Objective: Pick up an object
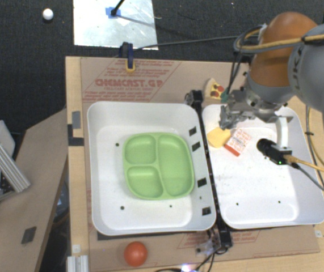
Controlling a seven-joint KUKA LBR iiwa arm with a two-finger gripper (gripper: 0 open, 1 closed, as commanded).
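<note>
Camera view — pincer just above yellow piece.

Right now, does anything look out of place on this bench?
Yes. An orange ball sits outside the bins on the cardboard at the near edge, and a white ball lies off on the dark floor, top left. The green tray lies slightly askew in the left bin.

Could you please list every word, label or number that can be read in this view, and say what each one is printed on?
"CHEMCAST GP": red print on the brown board behind the left bin; smaller lines around it are too blurred to read.
The small red and white packet in the right bin: print too small to read.
Red print on the board's front edge: partly hidden, unreadable.
</note>
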